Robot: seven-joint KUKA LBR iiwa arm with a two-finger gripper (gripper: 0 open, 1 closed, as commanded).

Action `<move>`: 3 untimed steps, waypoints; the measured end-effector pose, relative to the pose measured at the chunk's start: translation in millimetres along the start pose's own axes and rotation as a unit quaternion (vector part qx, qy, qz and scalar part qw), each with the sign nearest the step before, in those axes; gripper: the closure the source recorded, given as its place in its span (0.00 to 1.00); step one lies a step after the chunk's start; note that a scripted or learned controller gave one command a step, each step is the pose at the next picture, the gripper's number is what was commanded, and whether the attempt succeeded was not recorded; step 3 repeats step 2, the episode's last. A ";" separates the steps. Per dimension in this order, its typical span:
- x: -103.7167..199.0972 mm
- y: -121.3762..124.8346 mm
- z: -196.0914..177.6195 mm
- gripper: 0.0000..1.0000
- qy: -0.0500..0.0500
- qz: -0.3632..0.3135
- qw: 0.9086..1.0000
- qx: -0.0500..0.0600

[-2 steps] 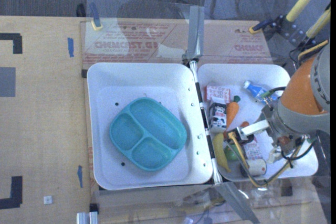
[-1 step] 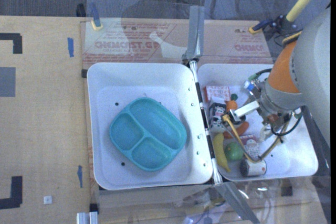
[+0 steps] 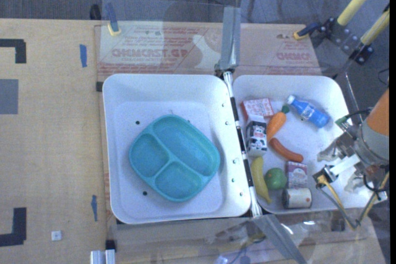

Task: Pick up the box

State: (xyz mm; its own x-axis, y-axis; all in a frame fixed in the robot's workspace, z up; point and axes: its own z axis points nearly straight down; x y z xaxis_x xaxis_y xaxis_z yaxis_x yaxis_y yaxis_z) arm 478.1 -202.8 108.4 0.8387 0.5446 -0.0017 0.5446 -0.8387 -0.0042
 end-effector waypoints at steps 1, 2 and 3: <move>5.1 25.7 -210.8 0.00 0.000 0.030 1.000 -0.002; -4.2 11.4 -59.2 0.00 0.000 0.050 0.999 -0.001; -4.2 11.4 -59.2 0.00 0.000 0.050 0.999 -0.001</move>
